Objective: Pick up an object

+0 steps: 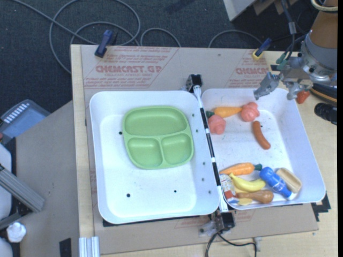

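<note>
Divided plate (158, 136) in left bin (102, 159); toy foods fill right bin (305, 143).

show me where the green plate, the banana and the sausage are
green plate (140, 123): camera view, on the bare floor of its large top compartment
banana (247, 184): camera view, on the middle of its yellow body
sausage (261, 135): camera view, on the middle of its length

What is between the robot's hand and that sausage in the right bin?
Nothing visible. The hand hovers at the right bin's far corner, and bare white floor lies between it and the sausage; the peach-coloured ball sits off to the side.
</note>
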You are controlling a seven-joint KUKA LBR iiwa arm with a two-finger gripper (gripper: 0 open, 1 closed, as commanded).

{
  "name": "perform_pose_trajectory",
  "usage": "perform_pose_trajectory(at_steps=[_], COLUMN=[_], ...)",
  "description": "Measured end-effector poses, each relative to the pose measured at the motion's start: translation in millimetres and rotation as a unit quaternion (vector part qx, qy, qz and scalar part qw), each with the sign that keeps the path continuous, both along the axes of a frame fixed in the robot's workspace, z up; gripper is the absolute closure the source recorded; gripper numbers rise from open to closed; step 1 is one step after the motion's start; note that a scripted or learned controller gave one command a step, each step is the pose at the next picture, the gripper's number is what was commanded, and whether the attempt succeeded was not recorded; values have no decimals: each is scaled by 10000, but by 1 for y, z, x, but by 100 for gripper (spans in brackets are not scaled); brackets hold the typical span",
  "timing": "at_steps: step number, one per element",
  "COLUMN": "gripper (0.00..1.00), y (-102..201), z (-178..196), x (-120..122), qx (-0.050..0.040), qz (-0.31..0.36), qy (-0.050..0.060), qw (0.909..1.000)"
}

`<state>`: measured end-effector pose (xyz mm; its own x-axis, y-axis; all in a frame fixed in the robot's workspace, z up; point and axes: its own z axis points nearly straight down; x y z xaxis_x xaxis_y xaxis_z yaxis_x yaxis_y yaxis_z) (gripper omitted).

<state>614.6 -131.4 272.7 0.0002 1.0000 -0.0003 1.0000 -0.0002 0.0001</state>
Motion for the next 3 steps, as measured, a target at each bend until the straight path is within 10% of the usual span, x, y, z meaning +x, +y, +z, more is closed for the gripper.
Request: perform_pose_trajectory(at_steps=[2,3], gripper=[0,100], y=[-38,-38], z=[-185,-174], x=[1,2], qx=[3,-3], qz=[-1,-5], qy=[8,-10], qw=[10000,10000])
